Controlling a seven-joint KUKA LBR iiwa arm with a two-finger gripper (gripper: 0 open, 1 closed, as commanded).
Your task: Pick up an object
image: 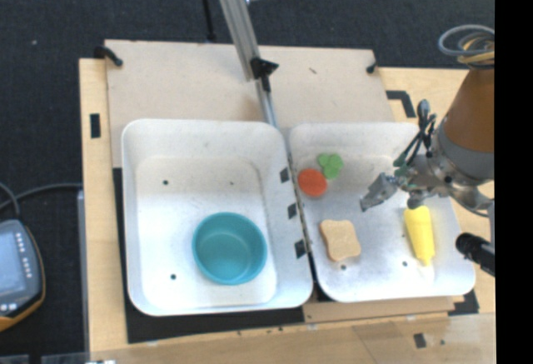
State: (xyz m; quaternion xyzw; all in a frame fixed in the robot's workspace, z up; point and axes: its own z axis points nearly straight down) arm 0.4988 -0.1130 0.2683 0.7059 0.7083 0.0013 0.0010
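Nearest me, round teal plastic bowl (pixel 230 248) sits plain; above long yellow corn-shaped toy (pixel 420 232), grey two-finger gripper (pixel 398 187) blurs, grip unreadable.

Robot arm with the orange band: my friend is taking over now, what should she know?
Gripper: over the right bin, above the yellow corn-shaped toy; nothing seen between its fingers.
Right bin: corn toy, orange ball, green piece, tan bread-like toy.
Left bin: teal bowl.
Done: nothing picked up.
Left: grab an object and lift it; the corn toy looks nearest.
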